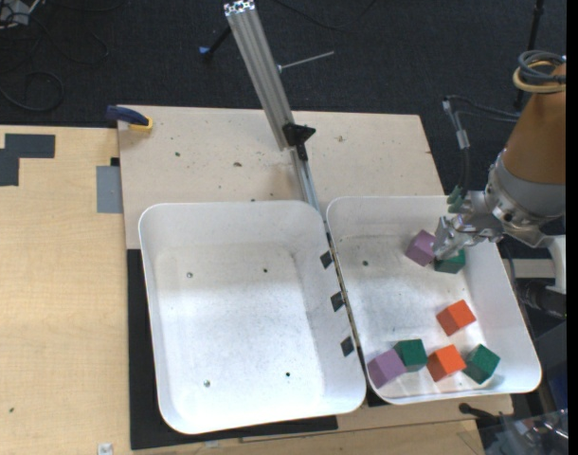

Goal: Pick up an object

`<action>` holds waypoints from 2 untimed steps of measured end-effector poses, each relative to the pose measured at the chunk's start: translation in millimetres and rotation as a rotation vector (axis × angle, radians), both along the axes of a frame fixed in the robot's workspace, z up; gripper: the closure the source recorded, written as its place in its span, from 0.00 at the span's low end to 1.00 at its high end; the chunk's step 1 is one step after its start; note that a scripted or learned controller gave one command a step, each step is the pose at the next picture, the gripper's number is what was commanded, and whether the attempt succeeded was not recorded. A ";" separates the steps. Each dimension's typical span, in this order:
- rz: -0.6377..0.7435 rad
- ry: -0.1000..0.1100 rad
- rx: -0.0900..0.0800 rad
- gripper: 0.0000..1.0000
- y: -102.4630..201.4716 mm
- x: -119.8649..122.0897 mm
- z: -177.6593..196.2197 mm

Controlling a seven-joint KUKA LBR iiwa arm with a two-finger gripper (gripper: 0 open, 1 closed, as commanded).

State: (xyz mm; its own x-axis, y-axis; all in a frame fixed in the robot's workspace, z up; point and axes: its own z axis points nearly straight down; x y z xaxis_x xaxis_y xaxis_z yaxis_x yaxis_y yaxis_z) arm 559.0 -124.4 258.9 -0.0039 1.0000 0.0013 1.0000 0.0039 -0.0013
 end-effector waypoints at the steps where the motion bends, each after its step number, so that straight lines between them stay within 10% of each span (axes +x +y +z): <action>1: 0.001 0.001 0.001 1.00 51.7 30.1 -9.0; 2: 0.000 -0.001 -0.001 1.00 99.3 49.2 -4.3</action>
State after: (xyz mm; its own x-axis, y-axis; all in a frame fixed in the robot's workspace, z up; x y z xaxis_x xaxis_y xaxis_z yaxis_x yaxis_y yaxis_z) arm 608.2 -25.2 254.6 -0.0034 1.0000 0.0001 1.0000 0.0034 -0.0008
